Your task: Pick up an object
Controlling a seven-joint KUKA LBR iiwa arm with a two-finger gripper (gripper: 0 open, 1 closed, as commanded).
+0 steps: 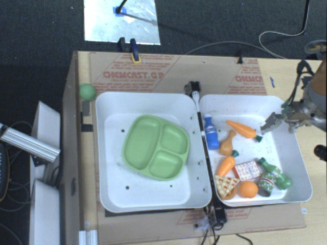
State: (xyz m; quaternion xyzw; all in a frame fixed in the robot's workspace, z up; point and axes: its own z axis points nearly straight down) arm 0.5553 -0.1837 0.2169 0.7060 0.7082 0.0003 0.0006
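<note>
My claw (270, 122) hangs over the right-hand bin (294, 152), close to its far right wall, with my grey arm (311, 103) coming in from the right edge of the view. The grey tip points left and down toward the green end of a carrot (241, 129), which lies slantwise in the upper part of that bin. The tip sits just beside that green end; whether it touches I cannot tell. How far my claw is open I cannot tell either, since the tip is a small blurred grey shape. I see nothing gripped in it.

The rest of the right bin's things lie loose on its floor. A blue bottle (209, 132) with a white cap lies along the left wall. Just right of it is a tan, pear-shaped piece (228, 144), and below that a second carrot (225, 165), tilted. At the near edge are a waffle-patterned wedge (226, 185), an orange ball (248, 189), a small pink and white box (247, 170), a dark round item (265, 185) and a green bottle (275, 172), all crowded together.

The left bin (110, 137) holds a pale green divided plate (156, 147), lying flat. Both bins rest side by side on the desk (153, 73), which is covered with printed brown board. A green ball (87, 91) sits at the desk's left edge, outside the bins.
</note>
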